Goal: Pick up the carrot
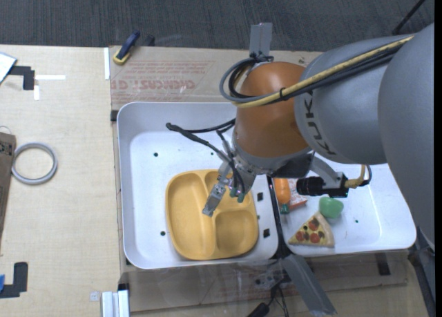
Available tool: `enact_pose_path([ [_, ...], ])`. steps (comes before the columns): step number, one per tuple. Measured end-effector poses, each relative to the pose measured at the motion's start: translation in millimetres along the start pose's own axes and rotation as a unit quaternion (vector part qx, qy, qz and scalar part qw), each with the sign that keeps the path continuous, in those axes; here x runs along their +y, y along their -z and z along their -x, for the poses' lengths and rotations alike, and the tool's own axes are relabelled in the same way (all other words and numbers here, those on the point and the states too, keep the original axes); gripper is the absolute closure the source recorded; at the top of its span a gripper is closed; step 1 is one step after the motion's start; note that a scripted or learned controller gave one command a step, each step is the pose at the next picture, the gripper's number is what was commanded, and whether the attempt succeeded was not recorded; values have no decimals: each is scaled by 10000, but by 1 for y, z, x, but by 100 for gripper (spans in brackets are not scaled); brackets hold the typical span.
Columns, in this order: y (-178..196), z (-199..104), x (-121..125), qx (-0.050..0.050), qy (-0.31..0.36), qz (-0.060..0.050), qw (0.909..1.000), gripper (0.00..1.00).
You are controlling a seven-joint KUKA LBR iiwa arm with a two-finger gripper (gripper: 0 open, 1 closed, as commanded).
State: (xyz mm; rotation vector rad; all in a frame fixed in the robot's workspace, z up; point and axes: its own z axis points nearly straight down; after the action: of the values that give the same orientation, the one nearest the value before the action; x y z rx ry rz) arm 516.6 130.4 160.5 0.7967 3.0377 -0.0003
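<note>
Carrot, small orange plastic toy (pixel 281 190), lies in right white bin (pixel 387 236) by the divider, partly under the arm. Two-finger gripper (pixel 219 198) hangs over yellow divided plastic tray (pixel 210 222) in left bin, holding nothing; can't tell open vs closed. Prob. needs shifting right before descending.

**Light wood surface with two white bins**

A pale wood surface (pixel 62 191) seen from above at a slant. Two shallow white bins sit side by side on it: the left bin (pixel 141 170) and, touching it, the right bin (pixel 387 222). A sheet of cardboard (pixel 173 77) lies behind the bins. On the bare wood to the left rests a roll of tape (pixel 33 163). A blue and yellow tool (pixel 126 47) lies at the cardboard's far left corner.
</note>
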Motion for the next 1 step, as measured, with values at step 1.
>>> enact_pose_path([
  [1, -41, 87, 59, -4, 404, 0, 9992, 0],
])
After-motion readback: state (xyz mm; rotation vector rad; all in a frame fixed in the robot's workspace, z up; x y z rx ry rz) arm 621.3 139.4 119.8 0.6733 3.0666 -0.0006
